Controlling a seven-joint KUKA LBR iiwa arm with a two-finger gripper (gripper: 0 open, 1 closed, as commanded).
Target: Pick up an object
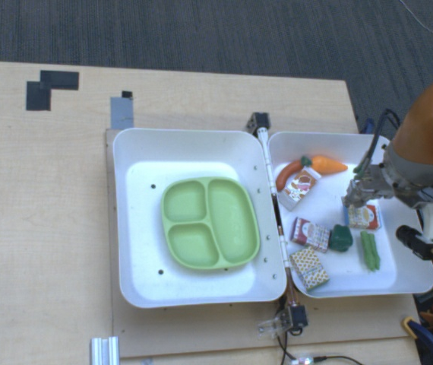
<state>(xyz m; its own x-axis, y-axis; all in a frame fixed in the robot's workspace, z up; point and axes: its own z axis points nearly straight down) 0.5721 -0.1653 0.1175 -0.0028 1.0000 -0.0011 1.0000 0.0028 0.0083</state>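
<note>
Bins sit side by side on the wooden surface (42, 204), a left bin (137, 204) and a right bin (406, 276). The left bin holds a green tray (210, 223) with three compartments, lying flat near its middle. The right bin holds the small things: a carrot (327, 164) near its far wall, a red sausage (285, 173) just left of it, and a red-and-white packet (298, 186) touching the sausage. Nearer the middle lies a red carton (310, 234), with a dark green pepper (341, 238) just to its right and a green pod (369, 250) beyond that. A patterned box (309, 268) lies toward the near wall. The arm (429, 139) reaches in from the right, and its pincer (358, 196) is low over a white-and-red packet (365, 217), which lies just beneath it; whether the pincer is released or clenched cannot be told from this view, and nothing is seen lifted off the bin floor
</note>
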